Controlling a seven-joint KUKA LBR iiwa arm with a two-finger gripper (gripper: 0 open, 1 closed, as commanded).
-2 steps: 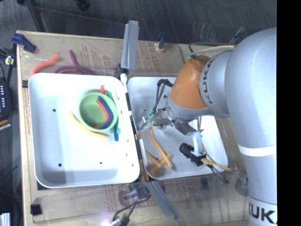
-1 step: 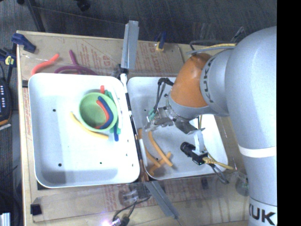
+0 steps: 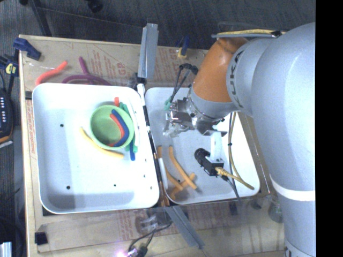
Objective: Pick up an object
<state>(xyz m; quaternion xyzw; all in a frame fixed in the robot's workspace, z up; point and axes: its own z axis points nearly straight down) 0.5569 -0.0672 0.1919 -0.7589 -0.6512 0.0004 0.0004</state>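
Plywood counter (image 3: pixel 96 47), two white bins. Robot's hand (image 3: pixel 174 123) hangs low in the right bin (image 3: pixel 252 189), grip state unclear. Tan sticks (image 3: pixel 179 173) lie just below it; probably mid-approach, next it needs lining up.

Both white bins (image 3: pixel 53 197) are looking like smooth, faintly glossy plastic. The green bowl (image 3: pixel 110 126) is showing a satin plastic sheen. The arm (image 3: pixel 278 90) is wearing smooth, matt grey casing with a glossier orange band (image 3: pixel 217 71). The surface (image 3: pixel 102 52) is appearing as matt, printed cardboard-like board.
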